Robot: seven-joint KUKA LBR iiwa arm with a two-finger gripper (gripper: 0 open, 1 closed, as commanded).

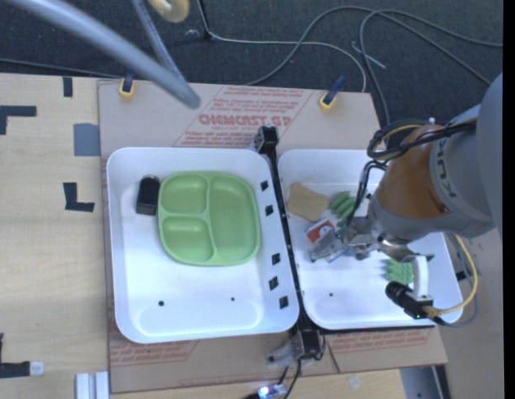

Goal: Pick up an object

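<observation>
Gripper (328, 248) sits low in the right bin (357, 314), right of centre frame; whether it is parted or closed cannot be told. Touching its upper-left edge lies a small red-and-white object (318, 228), with a tan block (305, 200) just beyond.

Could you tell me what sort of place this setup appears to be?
Most likely a robotics lab bench set up for grasping trials. A grey arm reaches over two white bins: the left bin holds a green divided plate, the right bin small mixed items. Loose cables trail across the floor behind.
</observation>
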